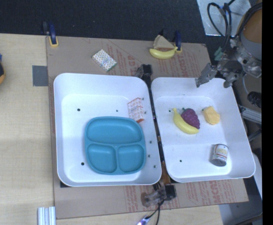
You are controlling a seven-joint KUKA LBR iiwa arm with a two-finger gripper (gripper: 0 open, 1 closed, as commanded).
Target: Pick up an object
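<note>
- Little writing can be read: the small can (219,154) has a label too small to make out, the red-and-white packet (136,109) shows print that is only a blur, and the brown board (127,55) under the bins carries faint red lettering that cannot be read.
- The right bin (234,125) holds the loose things: a banana (184,124) with a purple bunch of grapes (190,117) lying against it, a small yellow piece (211,116) just to their right, and the can near the bin's lower right corner, well apart from the fruit.
- The left bin (66,125) holds a blue divided tray (115,144); the packet lies against the bin's right wall just above the tray.
- The gripper (217,74) hangs at the upper right corner of the right bin, over its far rim, with the fingers spread apart and nothing between them.
- Open room: the right bin has bare floor along its left side and across its lower middle, between the fruit and the can; the yellow piece has clear space on its right up to the wall.
- Outside the bins on the bench, a second banana (162,53) lies beside a clamp at the board's far edge, and a small patterned square (104,59) lies to its left.
</note>
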